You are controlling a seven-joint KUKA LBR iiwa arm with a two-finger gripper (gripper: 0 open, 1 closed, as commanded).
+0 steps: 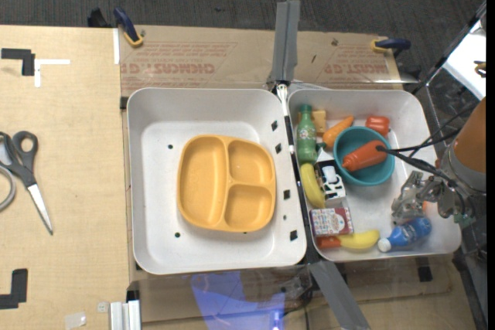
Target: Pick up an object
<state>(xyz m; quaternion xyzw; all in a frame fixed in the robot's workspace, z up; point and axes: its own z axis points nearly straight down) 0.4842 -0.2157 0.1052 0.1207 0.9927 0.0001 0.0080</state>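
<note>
gripper (410, 201): low over right bin (418, 108), near its right wall, just above the blue bottle (407, 233). Can't tell whether it's released or clenched; metal parts blur together.
target: likely the blue bottle, lying on its side at the bin's front right, white cap toward the banana (357, 241).
grasp: nothing visibly held.
risk 1: bottle is round and on its side, so it may roll or squirt out on closing.
risk 2: bin wall close on the right; a finger could catch the rim or floor on descent.
risk 3: banana and red carton (330, 222) sit just beside; an off-centre approach nudges them or pinches two things.
risk 4: teal bowl (366, 158) with orange piece is near; a wide lift path could clip it.
left bin (147, 166): yellow plate (227, 183), not involved.
</note>
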